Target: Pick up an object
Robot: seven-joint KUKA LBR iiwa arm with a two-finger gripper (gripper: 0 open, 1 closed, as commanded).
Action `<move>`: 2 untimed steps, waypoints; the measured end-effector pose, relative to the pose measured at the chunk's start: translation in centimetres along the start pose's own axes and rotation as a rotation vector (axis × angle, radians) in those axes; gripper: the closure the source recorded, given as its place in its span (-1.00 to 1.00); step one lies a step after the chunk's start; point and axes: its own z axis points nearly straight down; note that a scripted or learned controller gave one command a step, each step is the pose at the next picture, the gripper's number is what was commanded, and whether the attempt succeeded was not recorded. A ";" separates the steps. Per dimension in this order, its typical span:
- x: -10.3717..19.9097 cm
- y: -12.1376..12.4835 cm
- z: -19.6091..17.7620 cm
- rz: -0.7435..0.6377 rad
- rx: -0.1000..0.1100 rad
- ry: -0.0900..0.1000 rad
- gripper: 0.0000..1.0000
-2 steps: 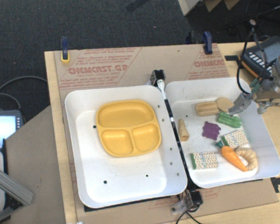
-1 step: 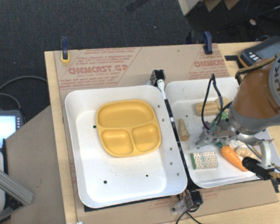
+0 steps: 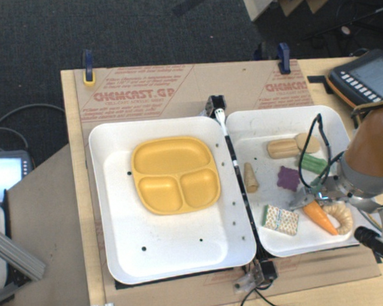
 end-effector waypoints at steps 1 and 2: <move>-0.4 0.3 -1.4 0.002 -0.013 -0.016 1.00; 10.9 -0.1 -10.1 -0.011 0.003 0.002 1.00</move>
